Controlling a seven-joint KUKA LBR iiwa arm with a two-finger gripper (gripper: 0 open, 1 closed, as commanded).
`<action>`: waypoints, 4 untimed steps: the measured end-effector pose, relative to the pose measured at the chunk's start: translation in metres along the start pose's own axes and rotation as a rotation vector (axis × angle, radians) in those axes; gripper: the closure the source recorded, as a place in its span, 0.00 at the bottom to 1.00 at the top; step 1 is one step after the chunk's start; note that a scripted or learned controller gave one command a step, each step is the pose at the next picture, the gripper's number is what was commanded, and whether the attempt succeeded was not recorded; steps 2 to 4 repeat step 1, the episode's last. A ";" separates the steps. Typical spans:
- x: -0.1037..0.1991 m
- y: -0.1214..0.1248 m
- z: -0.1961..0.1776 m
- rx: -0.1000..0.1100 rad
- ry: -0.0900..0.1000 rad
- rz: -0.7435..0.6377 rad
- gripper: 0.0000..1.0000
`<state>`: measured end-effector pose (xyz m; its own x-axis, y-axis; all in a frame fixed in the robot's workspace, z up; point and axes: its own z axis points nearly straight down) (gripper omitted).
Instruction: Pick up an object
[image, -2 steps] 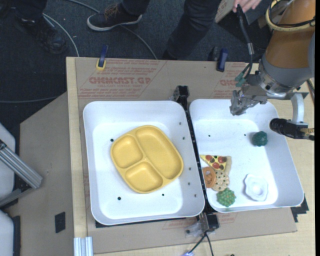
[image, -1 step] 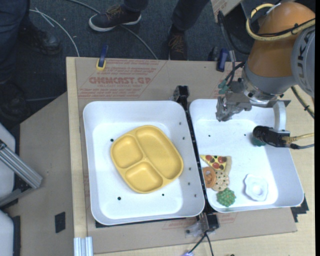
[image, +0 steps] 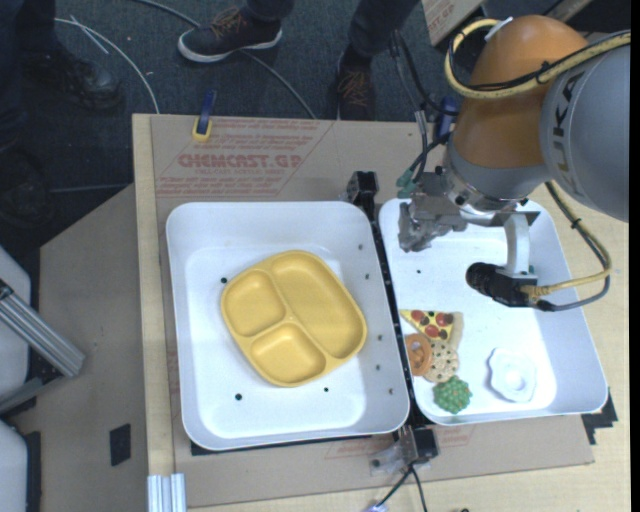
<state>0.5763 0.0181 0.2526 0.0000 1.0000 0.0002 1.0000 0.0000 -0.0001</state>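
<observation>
The bench is covered with brown board printed in red. Two white bins lie on it side by side, touching: the left bin and the right bin. A small blue-and-yellow clip sits at the board's far edge

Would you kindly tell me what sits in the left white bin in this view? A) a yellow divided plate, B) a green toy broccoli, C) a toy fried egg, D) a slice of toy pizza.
A: the yellow divided plate lies in the left bin, while the pizza slice, broccoli and fried egg all lie in the right bin.
</observation>
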 end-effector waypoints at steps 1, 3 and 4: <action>0.000 0.000 0.000 0.000 0.000 0.000 0.00; 0.000 0.000 0.000 0.000 0.000 0.000 0.00; 0.000 0.000 0.000 0.000 0.000 0.000 0.00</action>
